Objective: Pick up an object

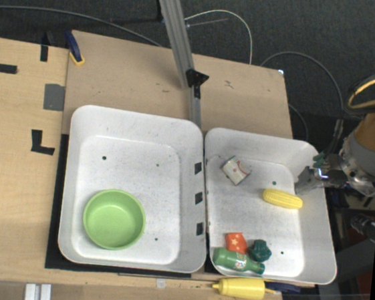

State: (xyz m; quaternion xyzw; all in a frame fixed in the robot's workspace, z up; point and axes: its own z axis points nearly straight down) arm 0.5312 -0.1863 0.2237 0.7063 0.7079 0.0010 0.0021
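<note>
The right bin (310, 254) holds a yellow corn-like piece (282, 199), a small grey and white block (235, 170), an orange piece (235, 241), a dark green lump (259, 250) and a green bottle-shaped toy (238, 261) against the front wall. A green bowl (114, 219) sits in the left bin (136, 127). My gripper (310, 175) hangs at the right bin's right rim, just right of and slightly above the yellow piece. Nothing shows between its fingers.
A yellow bottle-shaped object (242, 288) lies on the bench just outside the right bin's front wall. A grey pole (177, 30) slants down to the gap between the bins. Cables loop across the dark floor behind the bench.
</note>
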